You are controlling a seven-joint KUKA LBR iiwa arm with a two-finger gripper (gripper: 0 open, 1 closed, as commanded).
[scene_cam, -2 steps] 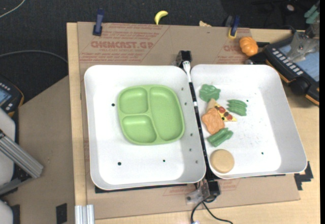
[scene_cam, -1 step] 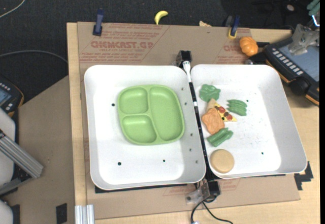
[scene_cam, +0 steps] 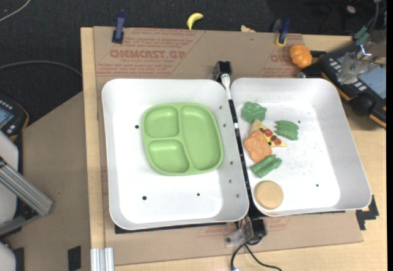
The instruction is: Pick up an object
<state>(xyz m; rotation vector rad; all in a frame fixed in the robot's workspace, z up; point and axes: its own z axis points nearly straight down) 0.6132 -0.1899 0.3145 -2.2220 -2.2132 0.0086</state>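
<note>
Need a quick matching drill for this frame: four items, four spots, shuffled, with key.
Items:
1. green divided plate
2. round tan cookie
3. pizza slice
4. orange fruit

Places:
A. on the bench beyond the right bin's far edge
B. near corner of the right bin, beside the divider
C. middle of the left bin
D. left part of the right bin, among green toy vegetables

Pairs: 1-C, 2-B, 3-D, 4-A
</note>
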